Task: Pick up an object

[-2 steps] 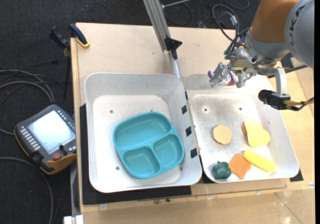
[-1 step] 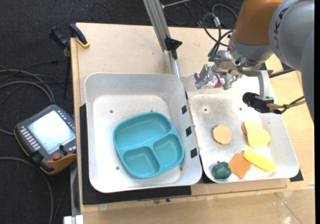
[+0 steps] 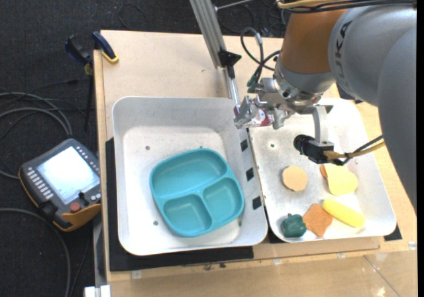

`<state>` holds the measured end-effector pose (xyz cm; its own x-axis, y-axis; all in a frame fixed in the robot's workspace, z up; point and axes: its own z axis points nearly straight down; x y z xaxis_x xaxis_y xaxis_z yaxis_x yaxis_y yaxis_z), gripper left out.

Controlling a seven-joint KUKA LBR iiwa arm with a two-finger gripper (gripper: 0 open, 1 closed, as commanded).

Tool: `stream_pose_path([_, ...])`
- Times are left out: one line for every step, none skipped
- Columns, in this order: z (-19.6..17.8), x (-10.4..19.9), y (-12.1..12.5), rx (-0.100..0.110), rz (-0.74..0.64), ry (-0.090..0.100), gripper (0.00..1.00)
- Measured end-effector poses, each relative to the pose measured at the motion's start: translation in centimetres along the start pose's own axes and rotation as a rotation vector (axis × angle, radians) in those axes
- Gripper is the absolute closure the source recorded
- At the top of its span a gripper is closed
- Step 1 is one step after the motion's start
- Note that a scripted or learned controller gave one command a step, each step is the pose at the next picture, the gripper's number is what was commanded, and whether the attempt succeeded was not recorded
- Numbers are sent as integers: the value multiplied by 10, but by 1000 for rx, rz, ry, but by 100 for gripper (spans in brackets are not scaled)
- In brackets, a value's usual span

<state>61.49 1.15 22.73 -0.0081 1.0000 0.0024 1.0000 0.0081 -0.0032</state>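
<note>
My gripper (image 3: 262, 115) hangs over the far left corner of the right bin (image 3: 371, 131), close to the wall between the two bins. A small reddish patch (image 3: 268, 117) shows at its tip; whether that is a held thing is unclear. On the right bin's floor lie a round tan disc (image 3: 295, 178), a pale yellow piece (image 3: 342, 181) with an orange bit (image 3: 323, 171) beside it, a long yellow piece (image 3: 344, 213), an orange-brown piece (image 3: 318, 219) and a dark green object (image 3: 293, 225). All lie nearer the front than the gripper.
The left bin (image 3: 132, 123) holds a teal three-compartment plate (image 3: 197, 191). A slanted metal pole (image 3: 207, 17) rises behind the bins. The arm's grey body and orange band (image 3: 315, 17) cover the right bin's far side. A teach pendant (image 3: 61, 183) lies on the floor at left.
</note>
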Motion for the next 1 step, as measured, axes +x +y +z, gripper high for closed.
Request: stream_pose_path([-10, 56, -7, -3, -1, 0, 100])
